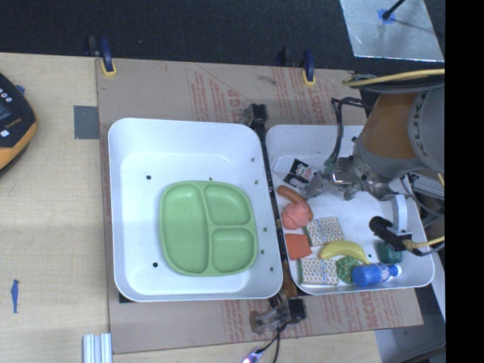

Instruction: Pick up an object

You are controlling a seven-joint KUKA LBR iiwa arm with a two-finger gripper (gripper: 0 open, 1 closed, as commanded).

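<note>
The right bin (302,131) holds several small items. A brown sausage (291,195) and a pink peach (296,215) lie near its left wall, with an orange block (297,246) below them. A yellow banana (342,249), a blue bottle (372,275), a green item (345,268) and two checkered wafers (325,229) lie toward the front. A small black-and-white object (300,172) sits at the back left. My gripper (333,180) hangs low in the back of this bin, just right of that object and above the peach.
The left bin (121,136) holds a green divided plate (204,229). A yellow and black device (11,127) lies on the bench at the far left. Clamps hold the brown board at the back edge.
</note>
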